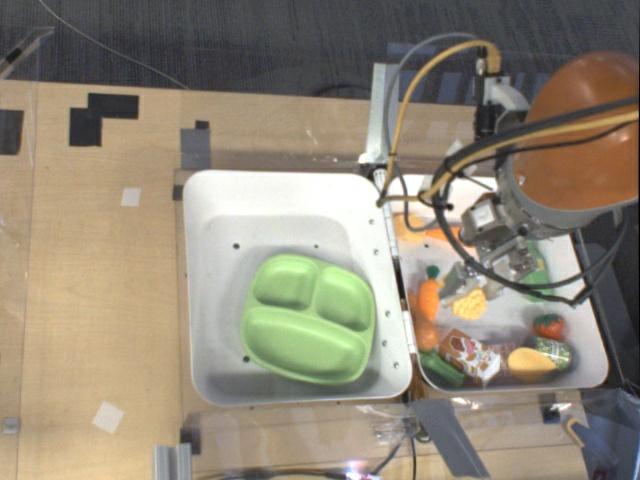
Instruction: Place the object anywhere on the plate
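A light green plate (pixel 310 318) with three compartments lies in the left white bin (pixel 215 268). My gripper (pixel 487 271) hangs low over the right bin (pixel 590 368), below the orange wrist band. A small yellow toy food piece (pixel 470 304) sits right at the gripper's lower left tip; whether it is held is unclear. An orange carrot (pixel 428 298) lies just left of it, by the wall between the bins.
The right bin also holds a red-and-white box (pixel 470 356), a yellow fruit (pixel 527 363), a red fruit (pixel 548 325), a green can (pixel 553 352) and a green vegetable (pixel 438 370). Cables loop above the wrist. Wooden bench spreads out to the left.
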